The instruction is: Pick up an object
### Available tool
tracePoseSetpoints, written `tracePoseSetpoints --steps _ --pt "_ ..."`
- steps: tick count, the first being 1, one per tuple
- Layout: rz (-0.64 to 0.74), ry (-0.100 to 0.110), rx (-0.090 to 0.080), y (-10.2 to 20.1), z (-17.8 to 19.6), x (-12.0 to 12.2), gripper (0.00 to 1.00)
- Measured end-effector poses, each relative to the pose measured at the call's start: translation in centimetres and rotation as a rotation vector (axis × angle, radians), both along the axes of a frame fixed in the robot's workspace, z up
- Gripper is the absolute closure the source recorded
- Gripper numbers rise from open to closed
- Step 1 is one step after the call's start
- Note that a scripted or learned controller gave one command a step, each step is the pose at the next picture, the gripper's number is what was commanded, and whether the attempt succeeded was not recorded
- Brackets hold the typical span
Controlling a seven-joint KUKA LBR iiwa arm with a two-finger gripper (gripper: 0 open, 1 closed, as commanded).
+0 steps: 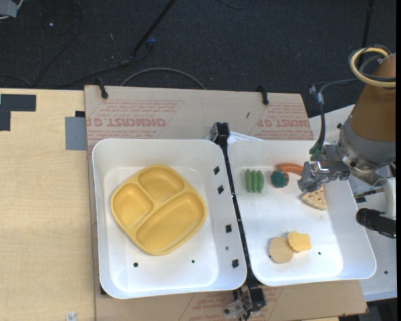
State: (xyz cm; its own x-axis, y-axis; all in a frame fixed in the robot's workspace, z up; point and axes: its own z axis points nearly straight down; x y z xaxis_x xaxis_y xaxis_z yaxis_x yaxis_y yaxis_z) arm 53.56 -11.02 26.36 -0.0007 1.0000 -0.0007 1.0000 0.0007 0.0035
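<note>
Far to the left of the gripper (313,176) sits the left bin (107,159), and in it lies a yellow plate (158,208) with 3 sections. That plate is well apart from the tool, across the black divider (230,199) between the 2 bins.

In the right bin (347,263), the green toy (254,180) comes next, to the left of the gripper. Nearer still is a small dark green piece (279,178), with an orange carrot shape (291,168) just behind it. The carrot's long side points left to right, and its right end reaches toward the gripper.

Toward the front of the bin, below and to the left of the gripper, rest 2 round pieces that touch: a tan one (279,250) and a yellow one (299,241).

The gripper hangs low at the right side of this bin. Whether it grips anything, I cannot tell. Just below it, maybe touching, lies a pizza slice (315,198). This is the nearest thing to pick up, I think, since the tool only needs to drop a little toward the front.
</note>
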Motion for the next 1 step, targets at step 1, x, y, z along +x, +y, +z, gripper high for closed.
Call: tracePoseSetpoints --steps 1 --pt "0.004 0.005 0.002 4.46 0.19 1.77 1.00"
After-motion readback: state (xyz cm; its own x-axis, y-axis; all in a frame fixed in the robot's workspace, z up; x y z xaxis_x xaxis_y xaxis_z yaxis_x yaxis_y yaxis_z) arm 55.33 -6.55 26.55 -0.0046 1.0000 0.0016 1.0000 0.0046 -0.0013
